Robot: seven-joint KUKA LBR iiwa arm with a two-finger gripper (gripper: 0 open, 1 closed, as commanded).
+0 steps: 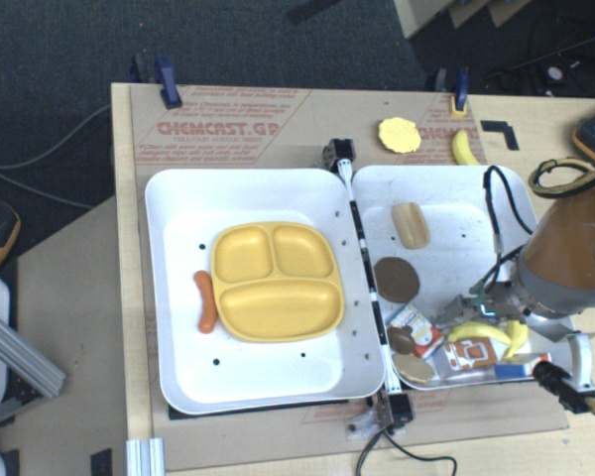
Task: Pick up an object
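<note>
Pincer (496, 317) low in rt bin, over banana (516, 337) pile.

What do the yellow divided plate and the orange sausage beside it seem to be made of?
The yellow three-compartment plate looks like moulded plastic with a smooth, slightly matte finish: even colour, rounded ridges, soft highlights. The small orange sausage-shaped piece to its left in the left white bin seems to be toy plastic or rubber, uniformly coloured; which one is unclear.

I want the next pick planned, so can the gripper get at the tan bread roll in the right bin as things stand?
Probably yes. The tan bread roll lies alone on bare floor of the right bin, apart from the brown disc, with nothing over it.
</note>
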